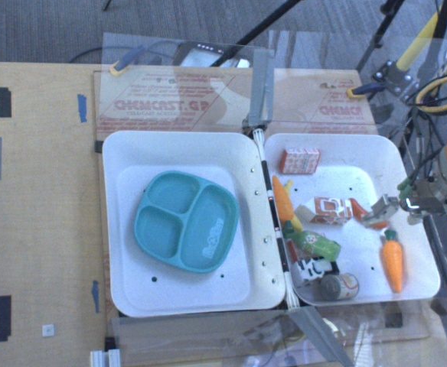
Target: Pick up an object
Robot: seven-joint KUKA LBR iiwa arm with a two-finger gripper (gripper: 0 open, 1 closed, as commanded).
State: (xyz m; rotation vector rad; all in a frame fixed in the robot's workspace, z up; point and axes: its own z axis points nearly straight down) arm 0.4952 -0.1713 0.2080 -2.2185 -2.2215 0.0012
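Observation:
The right bin (376,155) holds several toys. A small red and white carton (299,160) lies near its back edge. A second red and white box (333,210) lies in the middle. An orange carrot (393,261) lies at the right. Another long orange piece (282,199) rests along the left wall, with a green bottle (313,242) just below it. A black and white toy (309,269) and a grey can (338,286) sit near the front. My gripper (379,209) hangs low over the bin, just right of the middle box and above the carrot.
A teal divided plate (186,220) sits in the left bin (124,167). The grey arm (430,197) comes in over the right bin's right rim. Cables and stands crowd the far right. A clear plastic sheet (177,102) lies behind the bins.

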